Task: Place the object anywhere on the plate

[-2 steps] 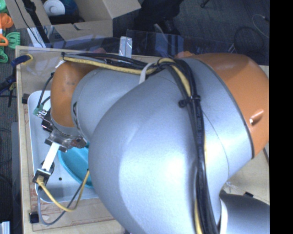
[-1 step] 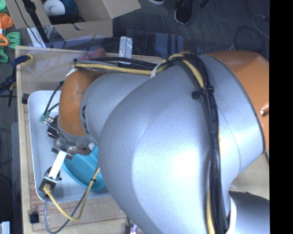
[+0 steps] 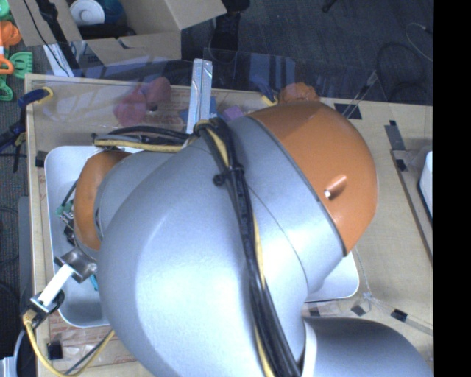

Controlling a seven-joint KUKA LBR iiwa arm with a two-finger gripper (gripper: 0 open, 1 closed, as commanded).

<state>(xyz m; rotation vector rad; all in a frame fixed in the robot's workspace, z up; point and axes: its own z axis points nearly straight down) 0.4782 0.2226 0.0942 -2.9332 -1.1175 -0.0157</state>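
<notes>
Light wooden bench (image 3: 390,184) under a slanted view from above, with dark floor (image 3: 331,44) behind it and a cardboard box (image 3: 147,22) at the upper edge. On the bench, part of the left white bin (image 3: 51,173), visible as a curved rim and a strip of wall. Further right, just a corner of the second white bin (image 3: 347,283).

Across nearly the whole middle, the big grey arm (image 3: 199,272), very near to the camera. A wide orange band (image 3: 324,169) on its upper right part, and a smaller orange ring (image 3: 87,199) low at the left, above the left bin. Along the grey shell, a bundle of black and yellow cables (image 3: 237,199), running from the top toward the bottom edge. At the lower left, a small metal bracket with a white piece (image 3: 60,281), tilted over the bin rim.

Behind the arm, near the back of the bench, some blurred pink shapes (image 3: 140,103), too unclear to name.

Gripper hidden below the bulk of the arm; open or closed, impossible to tell. Object and plate also covered by the arm, so place of both impossible to tell.
</notes>
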